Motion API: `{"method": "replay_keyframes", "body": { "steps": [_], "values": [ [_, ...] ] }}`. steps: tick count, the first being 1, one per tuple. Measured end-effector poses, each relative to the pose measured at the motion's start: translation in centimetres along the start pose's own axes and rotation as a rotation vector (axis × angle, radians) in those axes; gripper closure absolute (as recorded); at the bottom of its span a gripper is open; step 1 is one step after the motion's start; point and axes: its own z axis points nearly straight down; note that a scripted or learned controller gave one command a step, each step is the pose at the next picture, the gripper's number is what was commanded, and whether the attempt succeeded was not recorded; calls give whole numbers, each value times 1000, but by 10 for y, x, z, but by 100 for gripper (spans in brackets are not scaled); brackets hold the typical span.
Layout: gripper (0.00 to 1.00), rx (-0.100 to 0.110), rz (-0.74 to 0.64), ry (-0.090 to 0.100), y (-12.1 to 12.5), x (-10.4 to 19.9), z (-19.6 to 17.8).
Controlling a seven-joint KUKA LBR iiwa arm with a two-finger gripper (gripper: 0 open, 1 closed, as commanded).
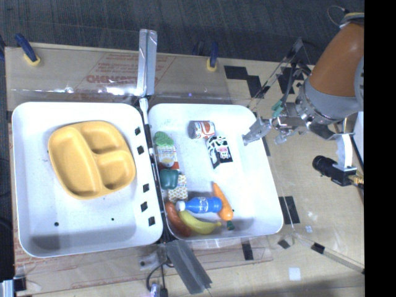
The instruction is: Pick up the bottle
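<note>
A blue bottle (203, 205) with a white cap lies on its side near the front of the right bin (250, 184), between a banana (199, 225) and a carrot (221, 200). A second small bottle with a green cap (164, 147) lies against the bin's left wall. My gripper (263, 133) hangs above the right bin's right rim, well away from both bottles. Its fingers are spread and nothing is between them.
The right bin also holds a small can (202, 129), a black-and-white cow-patterned carton (219, 150), a teal block (169, 179) and a red fruit (173, 218). A yellow divided tray (91, 158) lies in the left bin (37, 228). A metal divider post (147, 60) stands between the bins.
</note>
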Motion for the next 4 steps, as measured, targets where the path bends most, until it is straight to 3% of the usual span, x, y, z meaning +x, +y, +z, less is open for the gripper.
{"method": "replay_keyframes", "body": {
  "steps": [1,2,3,4],
  "values": [
    [0,1,-19,1,-43,35,159],
    [0,-15,-45,-12,-68,89,183],
    [0,-9,-204,-6,-69,107,185],
    [0,-2,-154,0,47,100,186]
  ]
}}
